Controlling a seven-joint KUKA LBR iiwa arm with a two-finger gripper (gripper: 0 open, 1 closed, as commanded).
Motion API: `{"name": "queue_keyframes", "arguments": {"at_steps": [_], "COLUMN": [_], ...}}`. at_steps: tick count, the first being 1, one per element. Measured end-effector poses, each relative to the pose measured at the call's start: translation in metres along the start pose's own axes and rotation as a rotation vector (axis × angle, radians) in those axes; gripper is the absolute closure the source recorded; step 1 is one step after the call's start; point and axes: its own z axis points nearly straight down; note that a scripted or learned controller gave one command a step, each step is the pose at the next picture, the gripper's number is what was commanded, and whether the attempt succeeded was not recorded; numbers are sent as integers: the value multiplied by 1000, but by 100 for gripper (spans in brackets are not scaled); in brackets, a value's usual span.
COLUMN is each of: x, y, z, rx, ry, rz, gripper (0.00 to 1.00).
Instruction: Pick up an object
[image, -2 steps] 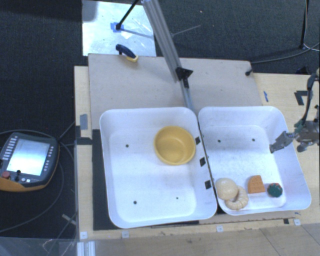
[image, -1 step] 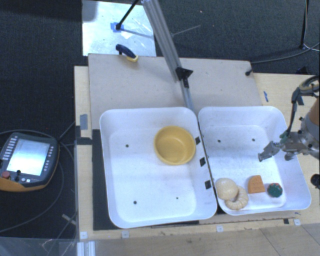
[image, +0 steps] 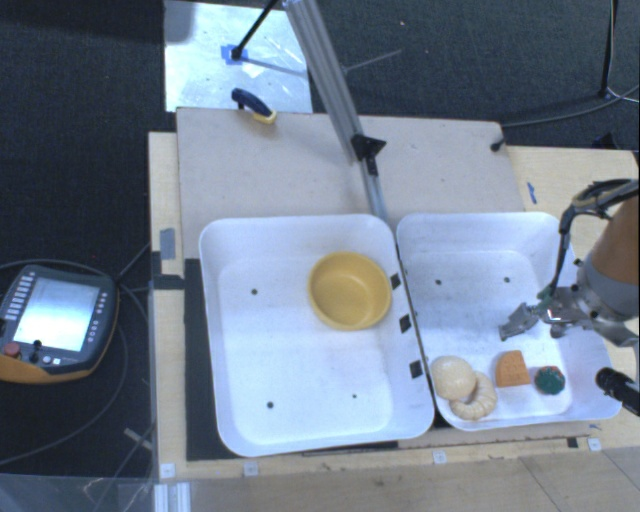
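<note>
Your left bin (image: 240, 400) holds a smooth yellow bowl (image: 349, 290), round, near the back wall, with bare white floor open in front. In the right bin (image: 460, 250), a pale bun (image: 452, 377) touches a ridged croissant (image: 478, 398) at the front edge; an orange block (image: 513, 369) and green lump (image: 549, 380) sit beside them. Your hand (image: 522, 322) hovers just behind the block; whether it is clenched, you cannot tell.
</note>
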Motion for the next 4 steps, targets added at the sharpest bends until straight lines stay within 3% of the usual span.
{"name": "queue_keyframes", "arguments": {"at_steps": [1,2,4], "x": [0,0,3], "y": [0,1,8], "z": [38,26,-99], "rx": [-2,-6,-11], "ry": [-1,-2,-3], "rz": [0,0,-1], "gripper": [0,100,100]}}
